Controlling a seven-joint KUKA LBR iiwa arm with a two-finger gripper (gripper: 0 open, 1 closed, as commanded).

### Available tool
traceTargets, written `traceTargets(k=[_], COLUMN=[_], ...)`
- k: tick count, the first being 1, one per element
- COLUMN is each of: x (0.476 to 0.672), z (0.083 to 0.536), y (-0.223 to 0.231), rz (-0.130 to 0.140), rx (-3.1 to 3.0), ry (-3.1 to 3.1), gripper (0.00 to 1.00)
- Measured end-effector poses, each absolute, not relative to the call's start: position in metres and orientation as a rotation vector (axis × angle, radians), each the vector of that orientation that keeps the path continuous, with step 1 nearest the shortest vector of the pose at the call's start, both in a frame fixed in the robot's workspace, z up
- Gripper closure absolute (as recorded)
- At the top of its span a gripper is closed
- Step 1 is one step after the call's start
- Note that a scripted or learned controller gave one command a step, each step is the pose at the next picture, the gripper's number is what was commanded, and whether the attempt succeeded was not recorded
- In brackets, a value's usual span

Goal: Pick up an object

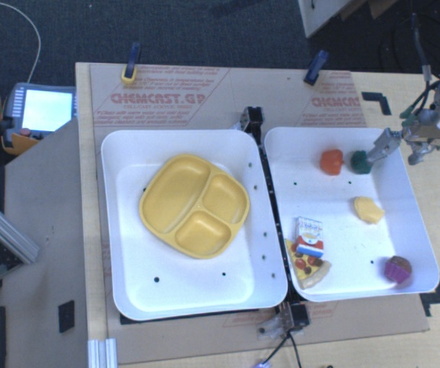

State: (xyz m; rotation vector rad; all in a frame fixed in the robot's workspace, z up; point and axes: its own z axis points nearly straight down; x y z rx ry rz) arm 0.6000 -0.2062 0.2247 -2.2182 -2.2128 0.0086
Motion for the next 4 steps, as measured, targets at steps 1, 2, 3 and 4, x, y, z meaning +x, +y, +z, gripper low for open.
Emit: traceTargets(k=[1, 2, 3, 4], x=[0.603, 0.599, 0.599, 0.598], z=[0.231, 0.186, 0.125, 0.082], y=[-0.206, -0.201, -0.193, -0.192], rz=[0.000, 0.005, 0.005, 0.005], rx=[-2.222, -2.217, -2.215, -2.217], ry=[-2.223, -2.218, -2.218, -2.218], gripper=[0.00, 0.00, 0.00, 0.00])
